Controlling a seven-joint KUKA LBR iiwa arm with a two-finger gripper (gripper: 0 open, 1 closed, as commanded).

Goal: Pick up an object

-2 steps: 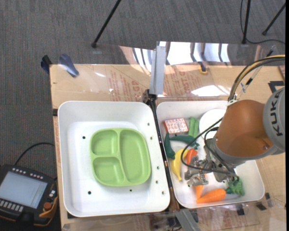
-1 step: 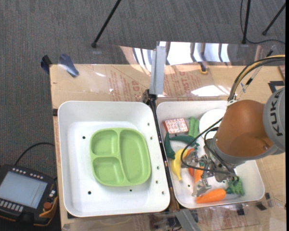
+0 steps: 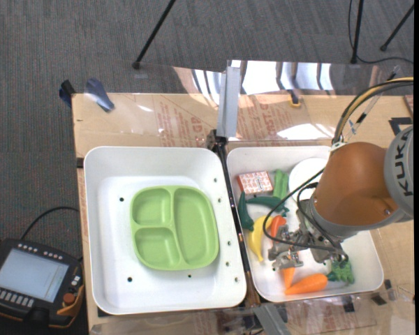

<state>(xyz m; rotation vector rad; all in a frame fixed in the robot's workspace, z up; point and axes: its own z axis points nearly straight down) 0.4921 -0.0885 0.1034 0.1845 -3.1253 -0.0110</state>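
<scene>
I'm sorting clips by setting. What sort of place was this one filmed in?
Most likely a robotics lab or test cell. A grey and orange arm works over two white bins on a cardboard-topped bench, a teach pendant lies on the grey carpet, and tripod legs stand behind.

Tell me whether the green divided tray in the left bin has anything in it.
Empty. The green divided tray lies flat in the left bin, and all three of its compartments show bare green plastic, with nothing resting in any of them.

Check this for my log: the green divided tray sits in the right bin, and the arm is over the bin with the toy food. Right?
Not quite. The camera view shows the green divided tray in the left bin. The arm is over the right bin with the toy food, as you said.
</scene>
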